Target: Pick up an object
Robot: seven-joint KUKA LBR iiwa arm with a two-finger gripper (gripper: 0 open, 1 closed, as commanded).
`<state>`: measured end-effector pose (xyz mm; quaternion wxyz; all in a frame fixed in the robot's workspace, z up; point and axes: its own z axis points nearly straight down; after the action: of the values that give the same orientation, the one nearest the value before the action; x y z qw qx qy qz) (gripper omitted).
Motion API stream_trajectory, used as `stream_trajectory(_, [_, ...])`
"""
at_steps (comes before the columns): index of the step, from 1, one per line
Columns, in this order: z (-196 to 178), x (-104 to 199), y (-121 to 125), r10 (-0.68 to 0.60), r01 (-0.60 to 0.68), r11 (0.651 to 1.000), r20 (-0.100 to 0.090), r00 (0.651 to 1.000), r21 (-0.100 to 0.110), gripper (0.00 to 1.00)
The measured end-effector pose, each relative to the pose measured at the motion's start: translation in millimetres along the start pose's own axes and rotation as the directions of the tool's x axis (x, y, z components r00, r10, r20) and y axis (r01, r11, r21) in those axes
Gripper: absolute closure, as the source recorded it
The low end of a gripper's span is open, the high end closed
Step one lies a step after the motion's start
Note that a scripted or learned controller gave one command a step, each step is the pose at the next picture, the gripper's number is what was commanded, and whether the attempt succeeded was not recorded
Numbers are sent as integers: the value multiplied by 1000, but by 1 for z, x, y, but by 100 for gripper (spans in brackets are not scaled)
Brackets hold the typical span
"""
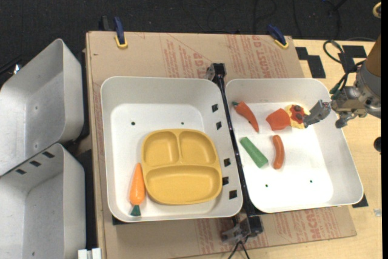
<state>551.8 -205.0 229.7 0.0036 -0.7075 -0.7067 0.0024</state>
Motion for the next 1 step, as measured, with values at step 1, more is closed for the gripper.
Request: stream_trajectory(1, [-4, 0, 2, -2, 2, 1000, 2, 1000, -8, 0])
